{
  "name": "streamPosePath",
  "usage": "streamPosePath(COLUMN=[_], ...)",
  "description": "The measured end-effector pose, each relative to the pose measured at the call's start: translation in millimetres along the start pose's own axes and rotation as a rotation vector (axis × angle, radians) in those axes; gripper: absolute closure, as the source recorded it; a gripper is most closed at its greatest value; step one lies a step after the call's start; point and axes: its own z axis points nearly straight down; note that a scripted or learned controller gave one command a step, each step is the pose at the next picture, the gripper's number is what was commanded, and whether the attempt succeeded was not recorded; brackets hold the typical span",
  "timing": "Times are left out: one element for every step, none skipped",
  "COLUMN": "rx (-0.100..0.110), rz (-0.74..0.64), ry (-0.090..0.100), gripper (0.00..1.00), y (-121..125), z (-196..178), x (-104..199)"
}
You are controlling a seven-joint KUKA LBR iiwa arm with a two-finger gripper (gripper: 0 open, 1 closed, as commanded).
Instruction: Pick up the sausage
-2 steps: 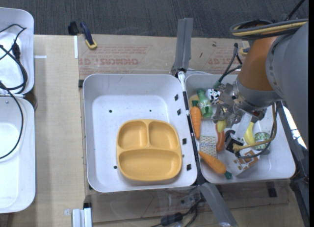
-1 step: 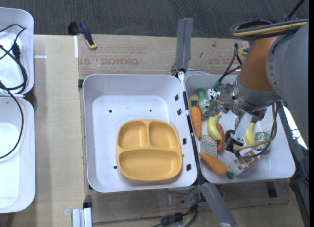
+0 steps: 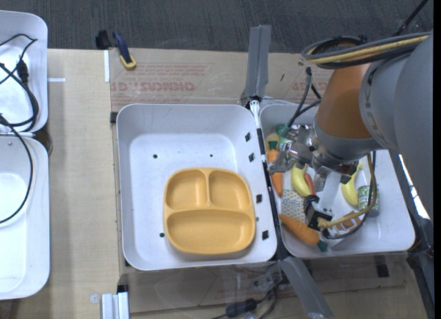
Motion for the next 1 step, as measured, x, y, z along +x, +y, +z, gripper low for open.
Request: streamPosePath(rx=[0.0], rz=[0.057], ry=[0.001], gripper=[0.0], y=[3.2], z=[4.1], x=[-88.2])
